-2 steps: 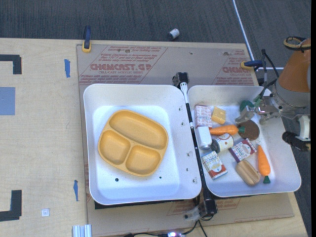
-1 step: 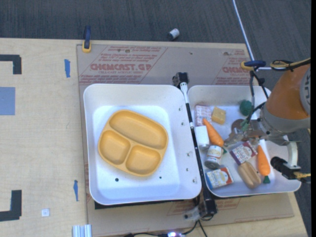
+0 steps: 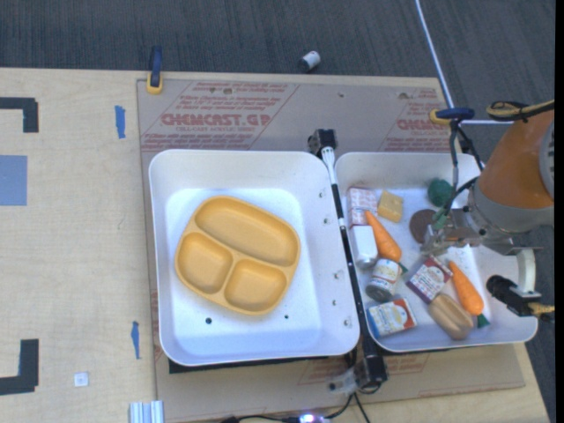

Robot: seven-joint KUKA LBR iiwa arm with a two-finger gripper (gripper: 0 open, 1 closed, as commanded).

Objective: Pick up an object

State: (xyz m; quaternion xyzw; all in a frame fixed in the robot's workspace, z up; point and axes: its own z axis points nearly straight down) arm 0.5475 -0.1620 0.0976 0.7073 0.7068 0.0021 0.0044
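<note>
Low over my right bin, my tool, opening hidden at this angle, cannot tell its grip, above a small packet, orange carrot just beside, nothing visibly held.

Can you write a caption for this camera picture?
Robot gripper hovers over right bin of toy food; yellow tray sits in left bin.

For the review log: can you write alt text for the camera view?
The grey-and-orange arm's gripper hangs over the right bin, above two carrots, small packets and a bread roll. The left bin holds a yellow divided plate.
</note>
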